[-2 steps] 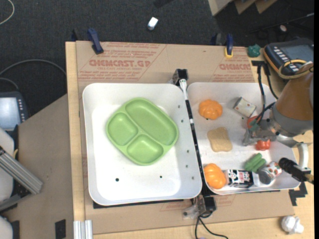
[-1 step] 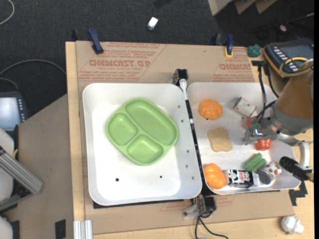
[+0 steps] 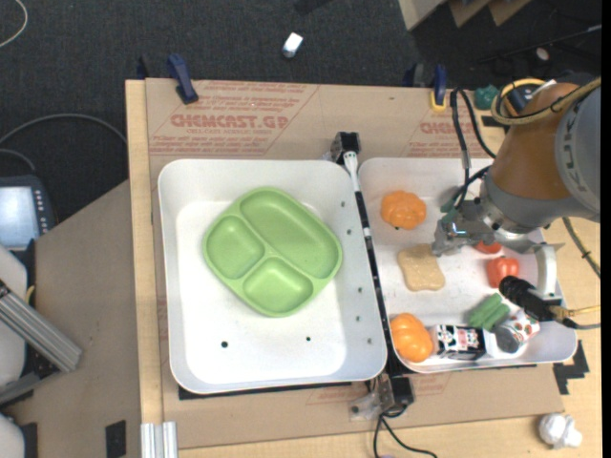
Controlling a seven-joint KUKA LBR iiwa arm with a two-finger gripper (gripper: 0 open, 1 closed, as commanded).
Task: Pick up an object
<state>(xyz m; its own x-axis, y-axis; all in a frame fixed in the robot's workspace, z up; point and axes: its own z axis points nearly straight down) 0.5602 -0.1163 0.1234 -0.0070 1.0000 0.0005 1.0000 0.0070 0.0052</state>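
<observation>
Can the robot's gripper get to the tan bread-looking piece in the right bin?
Probably yes. The gripper hangs just above and to the right of the tan piece, which lies flat on the right bin with bare floor around it and nothing on top.

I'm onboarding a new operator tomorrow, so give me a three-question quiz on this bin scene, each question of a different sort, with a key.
1. True or false: the green divided plate lies in the right bin.
2. Multiple choice: what lies nearest the gripper toward the bins' shared wall? A) a blue cup B) the tan bread slice C) a banana
3. Fill in: the two round items, one near the far side of the right bin and one near its front corner, are ____ in colour.

Key: 1 false, it lies in the left bin; 2 B; 3 orange.
</observation>
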